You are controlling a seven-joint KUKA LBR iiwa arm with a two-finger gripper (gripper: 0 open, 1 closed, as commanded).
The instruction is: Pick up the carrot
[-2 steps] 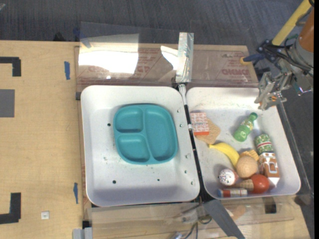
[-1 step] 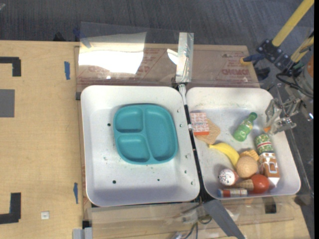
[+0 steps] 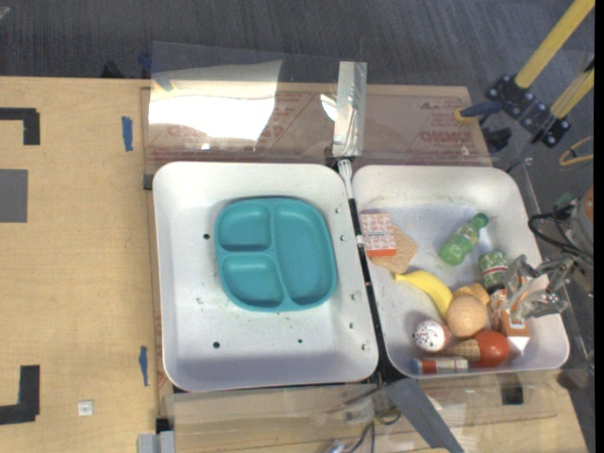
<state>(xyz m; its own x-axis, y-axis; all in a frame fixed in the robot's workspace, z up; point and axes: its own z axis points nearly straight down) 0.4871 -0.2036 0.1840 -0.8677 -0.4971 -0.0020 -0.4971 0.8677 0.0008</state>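
Task status: not begun, as far as I can judge. Carrot sits in the bin, nothing lifted.

Landmark for positions: the banana, mid right bin.

Nearest to me, nearer than the banana against the bin's near wall: a thin red-and-white tube lying flat. Just beyond it, nearer than and right of the banana: a red tomato, with a speckled white egg to its left.

Carrot: I take it to be the short orange piece right of the banana and a little nearer, wedged beside the tomato and a tan potato. It is partly covered and small; identification is tentative. A pale, tangled silvery item is just beside it on the right.

Beyond the banana and to its right: a small can, then a green bottle. Beyond and left: a red-patterned box.

Left of the banana, in the other bin: a teal divided plate.

Gripper state: cannot tell from here.

Remaining: approach, grasp and lift, all of it. Crowded neighbours look like the main risk to a clean grasp.
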